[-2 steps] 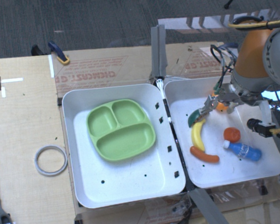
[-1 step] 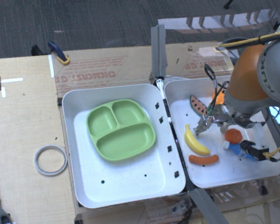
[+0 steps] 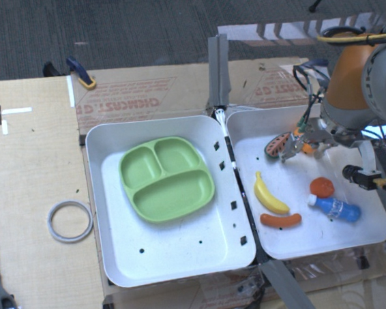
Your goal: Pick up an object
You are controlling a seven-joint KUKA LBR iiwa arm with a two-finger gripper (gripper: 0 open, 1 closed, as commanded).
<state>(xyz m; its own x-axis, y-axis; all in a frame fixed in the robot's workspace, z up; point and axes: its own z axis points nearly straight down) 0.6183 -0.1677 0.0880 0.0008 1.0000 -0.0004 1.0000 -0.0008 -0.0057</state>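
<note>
Grey and orange above the right bin [image 3: 373,234]: arm reaching in from the right, gripper [image 3: 306,140] low near the back wall. Cannot tell how the jaws stand, hidden among cables and fittings. Just left of the gripper, touching or nearly so, a small reddish, dark-patterned object [image 3: 276,146], long axis tilted toward the gripper; likeliest pick, though not seen between anything. Further forward, well apart from the gripper: smooth yellow banana [image 3: 268,195], curved, lying front to back; glossy orange-red sausage shape [image 3: 281,221] across its near end; round orange piece [image 3: 322,187]; blue plastic bottle [image 3: 337,208] on its side. In the left bin [image 3: 115,261], a matte green divided plate [image 3: 168,178].
</note>
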